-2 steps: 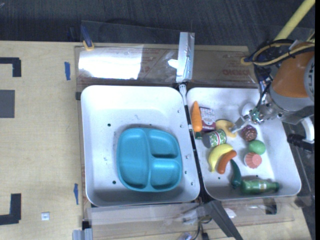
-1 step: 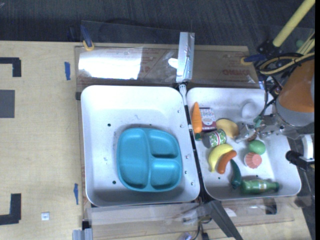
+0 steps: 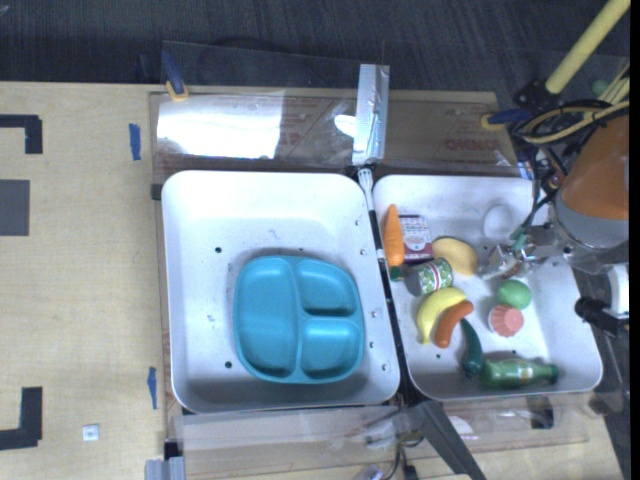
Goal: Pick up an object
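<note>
The right bin [image 3: 580,340] holds several toy foods. An orange carrot [image 3: 393,236] and a small pink carton [image 3: 416,236] lie at its left wall. Beside them are a yellow lemon [image 3: 456,256], a green can [image 3: 433,275], a banana [image 3: 437,309] and a red sausage [image 3: 453,319]. A green ball [image 3: 514,294] sits over a pink piece [image 3: 506,320]. A green bottle [image 3: 519,372] lies along the front. My gripper [image 3: 505,257] hangs low in this bin, between the lemon and the green ball, just above the ball. Nothing visible is lifted.
The left bin [image 3: 190,268] holds a blue divided plate [image 3: 298,316]. A dark green piece [image 3: 470,346] lies by the bottle. A white round thing [image 3: 497,220] sits at the right bin's back. The arm's orange band [image 3: 603,180] and cables [image 3: 560,118] hang over the right edge.
</note>
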{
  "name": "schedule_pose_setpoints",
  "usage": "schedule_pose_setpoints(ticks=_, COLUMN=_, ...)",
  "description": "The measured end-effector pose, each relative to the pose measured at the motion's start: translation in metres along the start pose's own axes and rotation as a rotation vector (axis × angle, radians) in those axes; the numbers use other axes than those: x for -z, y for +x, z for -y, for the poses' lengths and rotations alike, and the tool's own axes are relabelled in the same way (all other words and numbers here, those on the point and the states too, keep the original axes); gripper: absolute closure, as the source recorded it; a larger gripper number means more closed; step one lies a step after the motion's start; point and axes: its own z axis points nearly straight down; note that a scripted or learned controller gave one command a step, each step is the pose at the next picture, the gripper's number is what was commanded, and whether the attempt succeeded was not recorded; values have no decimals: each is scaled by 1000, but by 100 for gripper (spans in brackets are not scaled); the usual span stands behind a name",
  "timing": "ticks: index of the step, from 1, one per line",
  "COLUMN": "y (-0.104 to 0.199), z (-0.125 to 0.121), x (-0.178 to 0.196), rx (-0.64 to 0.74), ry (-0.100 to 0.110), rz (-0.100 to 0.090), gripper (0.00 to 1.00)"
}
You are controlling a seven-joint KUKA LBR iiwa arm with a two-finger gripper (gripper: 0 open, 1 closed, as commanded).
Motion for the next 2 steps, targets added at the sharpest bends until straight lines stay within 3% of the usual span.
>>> schedule_pose_setpoints(ticks=1, y=67, z=-13, x=119, rx=-135, ry=1, rz=-1, gripper=100)
schedule_pose_setpoints(ticks=2, y=87, z=-37, x=3, rx=-203, ry=1, rz=0, gripper=100)
